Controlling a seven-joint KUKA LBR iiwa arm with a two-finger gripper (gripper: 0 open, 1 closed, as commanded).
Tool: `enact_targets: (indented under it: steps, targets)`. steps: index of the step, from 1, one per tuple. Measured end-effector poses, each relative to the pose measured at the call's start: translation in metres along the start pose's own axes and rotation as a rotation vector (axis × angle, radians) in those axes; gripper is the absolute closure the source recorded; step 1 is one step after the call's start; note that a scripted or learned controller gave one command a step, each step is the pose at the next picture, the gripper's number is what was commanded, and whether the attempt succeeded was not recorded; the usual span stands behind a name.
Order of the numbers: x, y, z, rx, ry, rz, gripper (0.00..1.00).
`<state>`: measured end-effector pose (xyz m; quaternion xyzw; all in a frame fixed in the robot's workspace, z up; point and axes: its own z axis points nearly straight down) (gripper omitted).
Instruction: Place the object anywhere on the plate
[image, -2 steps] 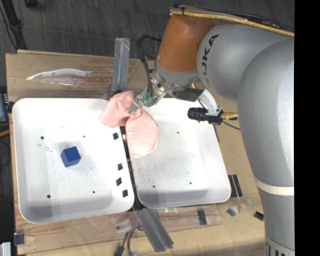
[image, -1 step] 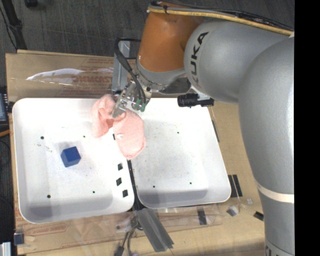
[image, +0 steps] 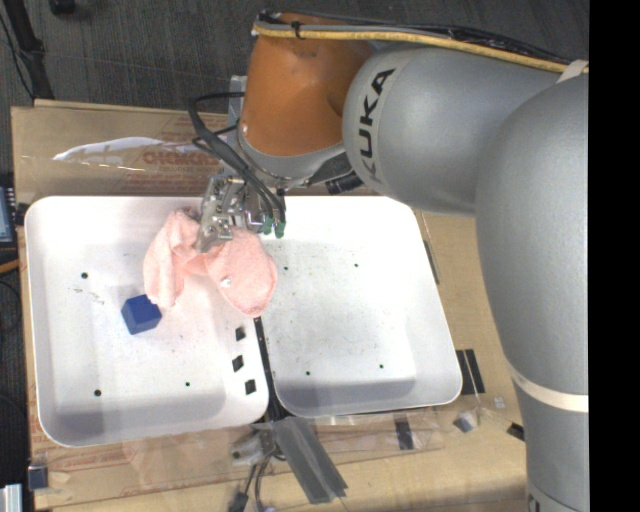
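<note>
A crumpled pink cloth-like piece (image: 248, 276) lies at the right side of the left bin (image: 60, 400), one lobe over the divider between the bins. My gripper (image: 214, 232) comes down on its upper middle. The fingers (image: 208, 226) pinch a fold of the pink material, and the two lobes hang down to either side of them. A small blue block (image: 141, 314) rests on the floor of the left bin, just below and left of the pink piece and apart from the gripper.
The right bin (image: 400, 385) sits beside the left one, with the arm's orange band (image: 290, 90) and grey body above its far side. Brown cardboard (image: 100, 130) lies behind the bins. Black tape marks (image: 240, 362) run along the divider.
</note>
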<state>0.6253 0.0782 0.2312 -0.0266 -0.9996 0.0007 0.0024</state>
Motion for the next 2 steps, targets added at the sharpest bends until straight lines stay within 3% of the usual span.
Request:
enact_targets:
  steps: [1, 2]
  targets:
    - [0.0048, 0.052, -0.0008, -0.001, -0.006, -0.058, 1.0]
    - [0.0047, 0.0518, -0.0008, -0.001, -0.006, -0.057, 0.0]
